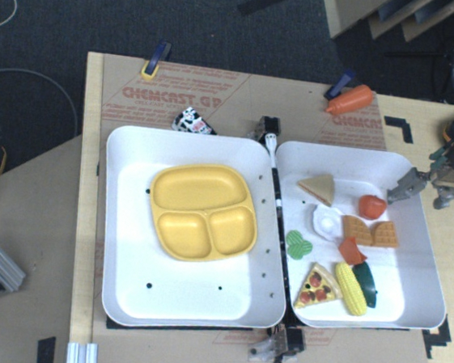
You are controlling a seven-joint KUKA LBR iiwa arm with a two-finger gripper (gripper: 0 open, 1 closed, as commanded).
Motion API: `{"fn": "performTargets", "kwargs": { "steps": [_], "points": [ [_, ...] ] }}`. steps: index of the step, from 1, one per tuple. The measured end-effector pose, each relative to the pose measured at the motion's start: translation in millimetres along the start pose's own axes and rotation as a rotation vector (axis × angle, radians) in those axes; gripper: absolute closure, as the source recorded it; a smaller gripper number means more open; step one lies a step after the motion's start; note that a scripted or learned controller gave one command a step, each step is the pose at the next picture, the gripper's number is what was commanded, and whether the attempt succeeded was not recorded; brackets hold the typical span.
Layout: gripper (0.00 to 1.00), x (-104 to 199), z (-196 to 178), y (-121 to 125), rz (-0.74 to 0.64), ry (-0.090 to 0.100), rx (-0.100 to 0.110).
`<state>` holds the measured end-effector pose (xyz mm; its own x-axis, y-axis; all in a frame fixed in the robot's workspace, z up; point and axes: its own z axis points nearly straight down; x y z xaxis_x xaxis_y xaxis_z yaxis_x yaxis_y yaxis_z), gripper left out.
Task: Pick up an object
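The claw [410, 185] hangs at the right bin's [435, 282] far-right corner, beside the tomato [372, 207]; its state I cannot tell. Descending there, it may strike the rim and grab nothing.

1. Left bin [116, 229]: holds a yellow divided plate [202, 210].
2. Bench [105, 106], behind the bins: black-and-white toy [191, 121], orange carrot toy [351, 100], yellow-tipped clamp [152, 62].
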<state>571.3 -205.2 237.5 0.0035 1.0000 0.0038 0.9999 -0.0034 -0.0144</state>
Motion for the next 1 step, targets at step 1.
{"fn": "performTargets", "kwargs": {
  "steps": [1],
  "points": [
    [0.0, 0.7, -7.6, 2.6, -0.004, -0.003, -0.013]
  ]
}}
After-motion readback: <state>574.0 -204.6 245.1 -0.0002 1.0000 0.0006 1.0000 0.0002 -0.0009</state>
